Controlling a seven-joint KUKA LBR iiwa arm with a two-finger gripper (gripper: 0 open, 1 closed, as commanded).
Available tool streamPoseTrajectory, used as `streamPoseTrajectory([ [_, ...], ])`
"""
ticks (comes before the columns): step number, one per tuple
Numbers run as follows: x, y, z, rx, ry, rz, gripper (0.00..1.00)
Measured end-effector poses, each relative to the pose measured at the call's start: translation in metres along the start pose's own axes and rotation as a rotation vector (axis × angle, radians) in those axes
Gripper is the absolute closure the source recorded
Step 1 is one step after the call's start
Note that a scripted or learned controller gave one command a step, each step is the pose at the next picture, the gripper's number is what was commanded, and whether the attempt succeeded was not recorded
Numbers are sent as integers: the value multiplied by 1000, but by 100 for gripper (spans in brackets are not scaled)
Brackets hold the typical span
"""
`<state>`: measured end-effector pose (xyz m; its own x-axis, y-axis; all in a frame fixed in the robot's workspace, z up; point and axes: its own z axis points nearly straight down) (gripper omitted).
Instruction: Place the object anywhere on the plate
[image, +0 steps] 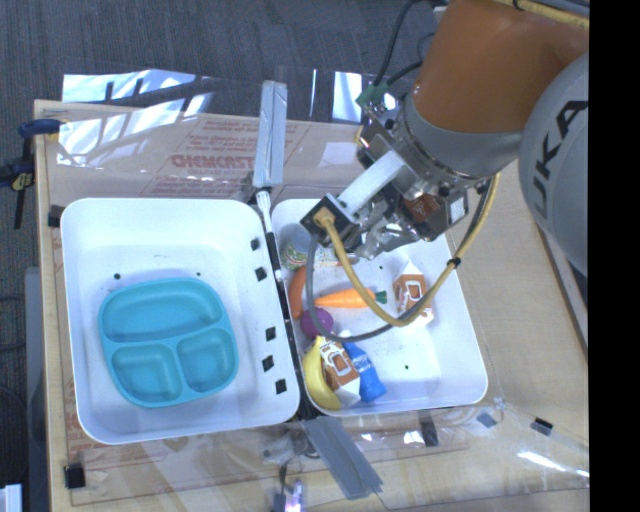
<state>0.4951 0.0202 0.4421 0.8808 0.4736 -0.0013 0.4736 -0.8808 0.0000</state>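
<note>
- The gripper (385, 232) hangs over the right bin's (455, 375) cluttered toys, presumably to pick one (its grasp I cannot tell).
- The blue plate (165, 340) waits in the left bin (85, 235).

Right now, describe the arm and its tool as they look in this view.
The arm is bulky and rounded: a grey shell with a broad orange band above the wrist and part of dark lettering on its side. The tool is a cluster of metal and black parts with a white block, and a yellow cable loops beneath it.
</note>
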Motion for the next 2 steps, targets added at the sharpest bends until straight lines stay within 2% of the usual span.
streamPoseTrajectory([
  [1, -53, 77, 1, 2, -3, 13, 100],
  [2, -68, 150, 1, 2, -2, 34, 100],
])
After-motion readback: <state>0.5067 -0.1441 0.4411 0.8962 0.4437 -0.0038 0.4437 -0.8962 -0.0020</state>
